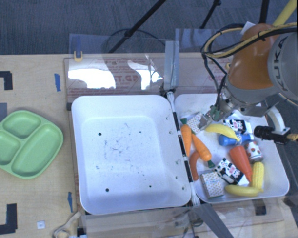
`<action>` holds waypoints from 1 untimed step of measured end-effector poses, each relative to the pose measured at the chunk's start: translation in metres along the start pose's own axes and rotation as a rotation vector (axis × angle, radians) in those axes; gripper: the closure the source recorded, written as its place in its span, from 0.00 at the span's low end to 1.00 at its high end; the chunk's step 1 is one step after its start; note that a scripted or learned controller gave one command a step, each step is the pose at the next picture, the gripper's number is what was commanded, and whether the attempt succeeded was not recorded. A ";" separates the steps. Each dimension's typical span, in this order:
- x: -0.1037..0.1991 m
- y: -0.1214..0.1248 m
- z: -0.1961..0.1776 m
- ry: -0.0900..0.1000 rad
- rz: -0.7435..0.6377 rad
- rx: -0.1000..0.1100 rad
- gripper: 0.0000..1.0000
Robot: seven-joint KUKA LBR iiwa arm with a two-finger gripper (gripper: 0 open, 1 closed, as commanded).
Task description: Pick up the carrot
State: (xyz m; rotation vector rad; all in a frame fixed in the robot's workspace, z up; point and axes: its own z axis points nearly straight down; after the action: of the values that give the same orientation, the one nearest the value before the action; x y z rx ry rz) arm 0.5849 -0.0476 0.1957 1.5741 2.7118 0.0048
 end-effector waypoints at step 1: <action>-0.008 0.074 -0.083 0.001 -0.045 0.002 1.00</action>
State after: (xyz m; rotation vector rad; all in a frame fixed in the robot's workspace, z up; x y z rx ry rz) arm 0.6522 -0.0180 0.2790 1.5140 2.7480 0.0026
